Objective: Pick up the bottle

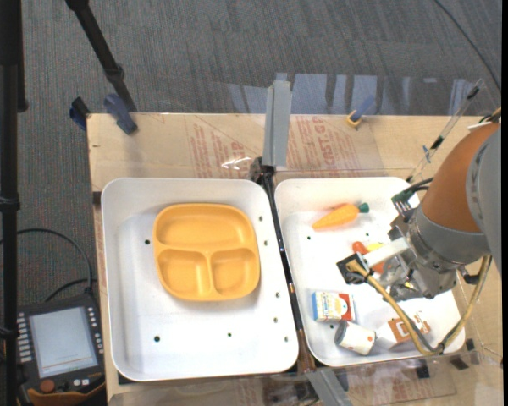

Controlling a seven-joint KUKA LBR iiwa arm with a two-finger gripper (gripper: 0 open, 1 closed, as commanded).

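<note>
In the right bin (298,194), a small white bottle-like container (356,339) lies on its side near the front wall. Just right of it sits a brownish item with a red and white label (412,325), partly behind the yellow cable. My gripper (398,276) hangs over the right half of this bin, above and slightly behind both items, with the wrist hiding what lies directly below it. I see nothing held in the gripper.
An orange toy carrot (337,217) lies at the back of the right bin, and a small red and orange piece (361,247) sits beside the gripper. A blue and white carton (333,306) stands front centre. The left bin (118,227) holds a yellow divided plate (207,251).
</note>
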